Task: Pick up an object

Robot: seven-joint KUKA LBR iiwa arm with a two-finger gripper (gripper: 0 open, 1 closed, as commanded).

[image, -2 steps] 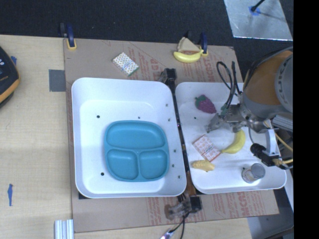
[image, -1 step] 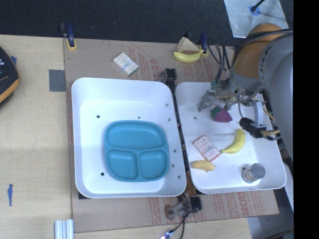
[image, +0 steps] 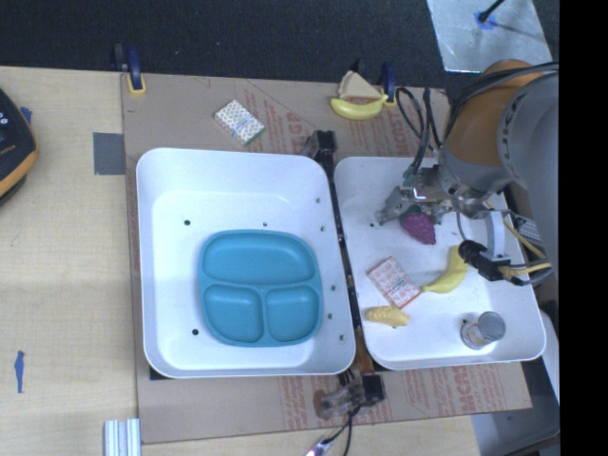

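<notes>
The tool (image: 410, 204) sits low in the right-hand shallow white bin (image: 518, 350), right over the small purple lumpy object (image: 419, 225), presumably to grab it, though I cannot tell its state.

The left bin (image: 152, 255) holds a blue divided tray (image: 259, 286). In the right bin (image: 380, 345), the gripper (image: 410, 203) hangs at 12 o'clock, a purple object (image: 419, 225) just beneath it. A banana (image: 448, 274), small packet (image: 392, 282) and metal can (image: 484, 330) lie toward 6 o'clock.
</notes>
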